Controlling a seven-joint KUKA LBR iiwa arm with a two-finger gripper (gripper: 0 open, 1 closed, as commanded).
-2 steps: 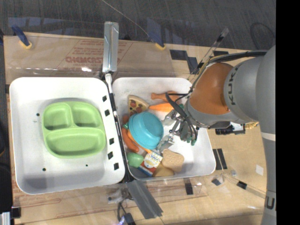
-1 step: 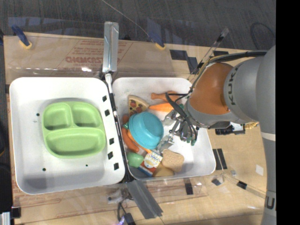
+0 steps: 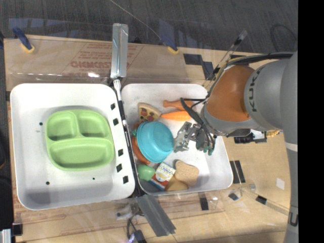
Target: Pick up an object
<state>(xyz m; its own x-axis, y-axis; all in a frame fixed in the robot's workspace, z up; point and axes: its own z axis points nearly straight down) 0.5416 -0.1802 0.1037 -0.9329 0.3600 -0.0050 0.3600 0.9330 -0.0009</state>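
Two shallow white bins sit side by side on a wooden bench [image 3: 61, 49] covered with clear plastic sheeting. In the left bin [image 3: 20, 135] lies a green divided plate [image 3: 79, 138], alone near the middle. The right bin [image 3: 223, 173] holds a crowd of toy food: a blue bowl [image 3: 154, 138] tipped against the bin's left side, a pizza slice [image 3: 148, 112] just behind it, a carrot [image 3: 174, 116] and a chicken drumstick [image 3: 176, 104] toward the far wall, a green ball [image 3: 146, 172] and a small printed carton [image 3: 164, 173] at the near edge, and a slice of bread [image 3: 186, 171] beside them.

The grey arm [image 3: 268, 92] with its orange band [image 3: 230, 97] reaches in from the right, and the gripper [image 3: 195, 138] hangs over the right bin, just beside the blue bowl and below the carrot. Its fingers point down toward the bin floor, slightly apart, with nothing seen between them; how wide they stand I cannot tell for sure.
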